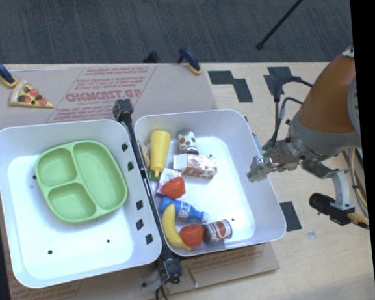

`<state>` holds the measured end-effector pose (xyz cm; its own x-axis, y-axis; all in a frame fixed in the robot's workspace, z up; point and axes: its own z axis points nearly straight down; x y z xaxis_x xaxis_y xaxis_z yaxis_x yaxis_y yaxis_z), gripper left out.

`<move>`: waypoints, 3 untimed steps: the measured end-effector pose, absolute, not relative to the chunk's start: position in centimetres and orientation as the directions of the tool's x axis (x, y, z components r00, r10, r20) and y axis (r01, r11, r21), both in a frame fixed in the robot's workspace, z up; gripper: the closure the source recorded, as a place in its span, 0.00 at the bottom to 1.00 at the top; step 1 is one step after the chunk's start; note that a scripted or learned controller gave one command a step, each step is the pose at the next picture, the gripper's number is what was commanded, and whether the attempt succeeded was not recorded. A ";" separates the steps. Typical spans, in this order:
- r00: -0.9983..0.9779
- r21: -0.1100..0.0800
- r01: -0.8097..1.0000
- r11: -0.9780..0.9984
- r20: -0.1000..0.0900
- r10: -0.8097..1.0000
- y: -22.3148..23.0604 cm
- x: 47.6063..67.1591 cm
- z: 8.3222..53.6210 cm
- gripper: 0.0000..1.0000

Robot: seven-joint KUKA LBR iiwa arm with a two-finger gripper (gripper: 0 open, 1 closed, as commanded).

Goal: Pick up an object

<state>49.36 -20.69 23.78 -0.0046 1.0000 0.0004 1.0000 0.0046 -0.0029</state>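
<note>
Tomato (190,234) and banana (170,223) lie at bin (270,220) front: light, slick plastic; grab banana mid-body. Gripper (257,171) hangs over the rim, fingers unclear.

We see a green divided plate (80,180) in the left bin (10,214), and a toy pizza slice (29,96) on cardboard (104,88) at upper left.
</note>
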 end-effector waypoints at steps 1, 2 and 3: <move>-0.007 -0.002 1.000 0.007 0.001 1.000 -19.8 48.9 24.3 1.00; -0.006 -0.002 1.000 0.006 0.000 1.000 -21.1 47.7 23.4 1.00; -0.007 0.000 1.000 0.007 -0.001 1.000 -21.0 47.7 23.6 1.00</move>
<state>47.72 -21.00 23.60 -0.0071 1.0000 -0.0012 1.0000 0.0071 -0.0002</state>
